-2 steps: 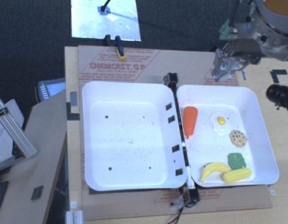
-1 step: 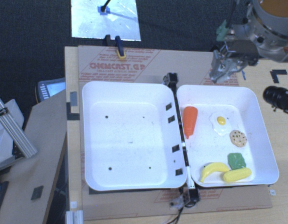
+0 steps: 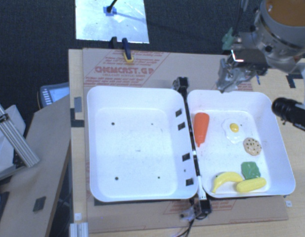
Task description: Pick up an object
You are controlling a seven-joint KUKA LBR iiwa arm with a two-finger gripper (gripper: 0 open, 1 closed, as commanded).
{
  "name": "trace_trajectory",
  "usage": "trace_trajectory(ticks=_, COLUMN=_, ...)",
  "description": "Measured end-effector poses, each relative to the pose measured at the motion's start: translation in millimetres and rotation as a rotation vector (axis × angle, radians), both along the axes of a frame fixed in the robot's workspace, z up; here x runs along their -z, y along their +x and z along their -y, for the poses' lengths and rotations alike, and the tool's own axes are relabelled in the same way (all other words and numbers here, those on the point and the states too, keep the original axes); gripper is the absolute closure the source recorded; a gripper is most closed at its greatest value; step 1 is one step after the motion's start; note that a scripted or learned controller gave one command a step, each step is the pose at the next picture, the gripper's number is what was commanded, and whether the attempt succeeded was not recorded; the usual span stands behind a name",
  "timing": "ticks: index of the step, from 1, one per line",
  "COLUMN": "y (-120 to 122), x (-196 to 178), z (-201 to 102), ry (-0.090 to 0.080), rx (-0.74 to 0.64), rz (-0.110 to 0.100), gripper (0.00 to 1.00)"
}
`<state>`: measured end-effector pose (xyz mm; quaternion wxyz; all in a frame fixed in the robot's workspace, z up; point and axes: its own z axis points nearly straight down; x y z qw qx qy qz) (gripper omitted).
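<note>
Nearest the camera, a curved yellow plastic banana (image 3: 225,180) is lying at the front edge of the right shallow white bin (image 3: 278,132), touching a yellow plastic corn-like piece (image 3: 250,184) beside it. A green toy vegetable (image 3: 250,169) is sitting just behind those two. Further back, a round tan cookie (image 3: 251,145) is resting near a white fried egg with a yellow yolk (image 3: 233,130), and an orange tapered plastic carrot (image 3: 200,128) is lying close to the dividing wall, pointing toward the front. Any of these may serve as the object to be picked; none is being held.

The grey two-finger gripper (image 3: 230,79) is hanging above the rear rim of the right bin, well apart from every item. Whether its jaws are wide or narrow cannot be told here.

In my judgement the approach step is in hand: nothing is grasped. The next move calls for travelling forward over one item, likely the carrot or egg as the closest, then descending with the jaws spread across it.

The left shallow white bin (image 3: 98,132) is standing beside the right one. The brown cardboard sheet (image 3: 157,65) beneath is bearing red printing that is reading roughly "CHEMCAST", with further characters unclear.
</note>
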<state>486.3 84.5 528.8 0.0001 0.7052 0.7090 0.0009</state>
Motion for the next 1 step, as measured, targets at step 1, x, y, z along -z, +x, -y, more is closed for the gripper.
trace_trajectory(ticks=1, y=0.2, x=-6.4, z=-15.6, ry=0.0, rx=0.0, rz=0.001, gripper=1.0)
